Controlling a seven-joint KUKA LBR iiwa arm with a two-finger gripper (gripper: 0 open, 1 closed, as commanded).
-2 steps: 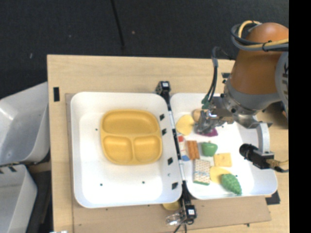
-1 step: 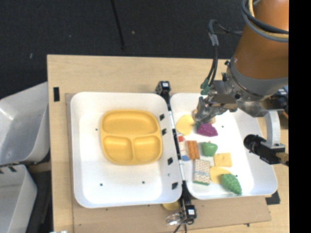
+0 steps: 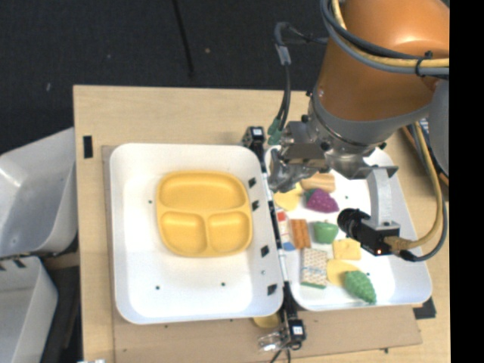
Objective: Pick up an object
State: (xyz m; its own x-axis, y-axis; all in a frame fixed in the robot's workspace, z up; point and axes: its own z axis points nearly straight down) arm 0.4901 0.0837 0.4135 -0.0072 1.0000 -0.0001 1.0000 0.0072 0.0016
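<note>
My gripper [image 3: 286, 174] hangs low over the far left corner of the right bin [image 3: 401, 274], under the big orange wrist band [image 3: 378, 44]. Just below it lies a flat yellow piece [image 3: 287, 200]. A tan block [image 3: 319, 182] and a purple grape bunch [image 3: 321, 200] lie to its right. Nearer the front are an orange wafer [image 3: 300, 233], a green pepper [image 3: 325, 231], a yellow cheese wedge [image 3: 346, 249], a checked cracker [image 3: 314, 266], and a knobbly green toy [image 3: 359, 286] resting on a yellow piece [image 3: 340, 271].
The left bin [image 3: 136, 278] holds a yellow divided plate [image 3: 204, 212]. A black device with a red light [image 3: 367, 234] and a grey bracket [image 3: 380, 195] sit over the right bin's right side. Cables [image 3: 286, 74] hang behind the gripper. Black clips line the divider between the bins [image 3: 272, 225].
</note>
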